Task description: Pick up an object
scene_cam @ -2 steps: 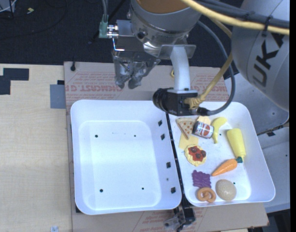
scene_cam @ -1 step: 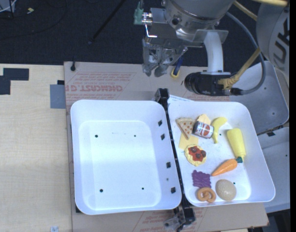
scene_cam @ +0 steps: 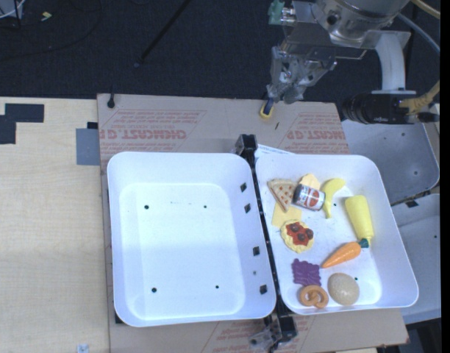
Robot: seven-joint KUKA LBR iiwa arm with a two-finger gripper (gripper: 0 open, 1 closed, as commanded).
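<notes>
The bench (scene_cam: 48,219) carries two shallow white bins side by side. The left bin (scene_cam: 129,300) has nothing in it that I can make out; the right bin (scene_cam: 398,271) holds all the objects, so judging by how things lie the pick has not yet been made and the whole reach, descent and grasp is left to do.

The arm (scene_cam: 357,6) comes in at the bench's far right corner, wrist high and well beyond the far rim of the right bin, with the gripper (scene_cam: 287,87) pointing down over the cardboard sheet (scene_cam: 173,127) rather than over either bin. Nothing shows between its fingers (whether they are spread or closed I cannot tell at this angle).

In the right bin, from bigger to smaller: a yellow bottle (scene_cam: 359,218) near the right wall, a carrot (scene_cam: 341,254) just below it, a banana (scene_cam: 332,193), a small can (scene_cam: 309,197) beside a wedge-shaped piece (scene_cam: 282,192), a tan egg (scene_cam: 343,288) and a little pretzel (scene_cam: 313,296) at the near edge.
</notes>
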